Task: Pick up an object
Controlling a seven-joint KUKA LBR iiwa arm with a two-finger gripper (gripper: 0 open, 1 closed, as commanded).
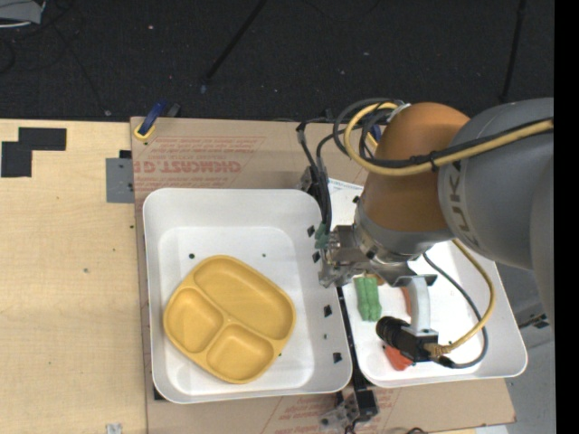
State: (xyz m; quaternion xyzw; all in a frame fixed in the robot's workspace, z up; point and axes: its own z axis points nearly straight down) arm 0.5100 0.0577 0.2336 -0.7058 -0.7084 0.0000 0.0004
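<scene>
1. Objects for you to pick sit in the right bin (507, 355): a green block (367, 298) lying lengthwise near that bin's left wall, and an orange-red piece (396, 358) just below it toward the near edge.
2. You will see a second orange-red sliver (408, 303) just right of the green block, partly hidden by the arm's hardware.
3. Look at the gripper (339, 268): it hangs low over the left part of the right bin, just above the top end of the green block, close to the wall between the two bins.
4. Whether the gripper is spread or closed you cannot tell from this angle, since the wrist and its orange band (412, 170) cover it from above. Nothing is visibly held.
5. A black fitting with a yellow cable (470, 328) sits over the lower part of the right bin, touching or overlapping the lower orange-red piece in this view.
6. In the left bin (158, 242) you have a yellow divided plate (229, 317) with three compartments, lying flat toward the near side, well apart from the gripper.
7. Both bins rest on a brown cardboard sheet (208, 156) laid on the pale wooden bench (63, 287).
</scene>
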